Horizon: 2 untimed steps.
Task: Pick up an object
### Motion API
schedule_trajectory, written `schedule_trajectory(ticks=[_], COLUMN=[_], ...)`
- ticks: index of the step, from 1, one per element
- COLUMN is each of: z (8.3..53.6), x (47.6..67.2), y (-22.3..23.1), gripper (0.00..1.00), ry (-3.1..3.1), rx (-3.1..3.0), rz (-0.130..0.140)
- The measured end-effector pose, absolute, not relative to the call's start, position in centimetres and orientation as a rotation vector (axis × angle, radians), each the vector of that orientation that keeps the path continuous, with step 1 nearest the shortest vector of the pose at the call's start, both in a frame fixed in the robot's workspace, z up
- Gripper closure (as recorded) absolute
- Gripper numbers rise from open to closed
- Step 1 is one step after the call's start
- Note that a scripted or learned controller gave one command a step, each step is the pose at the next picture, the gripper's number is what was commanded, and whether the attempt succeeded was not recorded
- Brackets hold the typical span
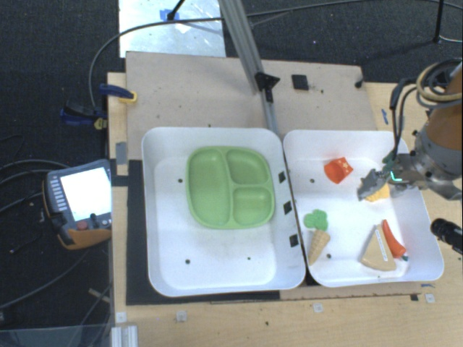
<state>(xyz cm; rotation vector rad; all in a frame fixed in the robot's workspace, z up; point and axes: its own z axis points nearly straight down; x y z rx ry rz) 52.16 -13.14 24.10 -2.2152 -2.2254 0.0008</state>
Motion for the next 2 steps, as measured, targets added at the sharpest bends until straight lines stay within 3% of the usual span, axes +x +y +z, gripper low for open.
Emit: schedule_trajectory(ticks=[1, 2], z=[24.2, 18.5], x=[52.2, 52.5], y=[-13.1, -12.5], gripper=[0.00, 0.00], ry=[-2.228, -2.225], rx=[-2.217, -2.221], rz=[-0.002, -0.002])
